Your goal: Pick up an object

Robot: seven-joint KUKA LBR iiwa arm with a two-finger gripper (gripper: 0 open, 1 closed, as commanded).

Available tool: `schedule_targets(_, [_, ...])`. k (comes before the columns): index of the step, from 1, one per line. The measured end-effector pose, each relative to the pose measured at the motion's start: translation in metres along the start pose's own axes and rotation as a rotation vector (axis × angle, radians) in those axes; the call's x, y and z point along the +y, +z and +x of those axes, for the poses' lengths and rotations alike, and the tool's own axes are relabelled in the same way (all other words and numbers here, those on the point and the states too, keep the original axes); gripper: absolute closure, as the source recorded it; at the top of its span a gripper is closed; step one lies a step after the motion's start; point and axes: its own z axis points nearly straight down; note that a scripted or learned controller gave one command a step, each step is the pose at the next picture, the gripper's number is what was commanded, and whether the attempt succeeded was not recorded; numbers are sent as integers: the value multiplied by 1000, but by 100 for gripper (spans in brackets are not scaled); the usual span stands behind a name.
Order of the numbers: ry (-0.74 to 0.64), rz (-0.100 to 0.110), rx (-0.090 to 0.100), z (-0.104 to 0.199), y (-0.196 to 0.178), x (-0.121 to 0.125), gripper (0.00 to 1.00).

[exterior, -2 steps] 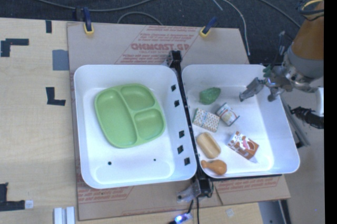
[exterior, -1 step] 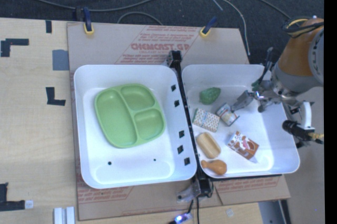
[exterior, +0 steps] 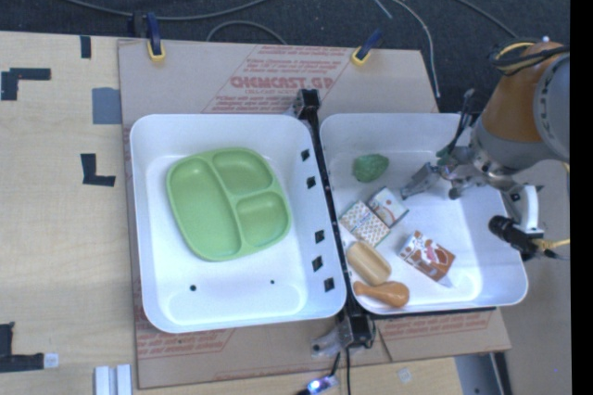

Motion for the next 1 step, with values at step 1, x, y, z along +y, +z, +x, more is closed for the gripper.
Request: schedule_targets(1, [-1, 15, 6, 2, -2, -4, 100])
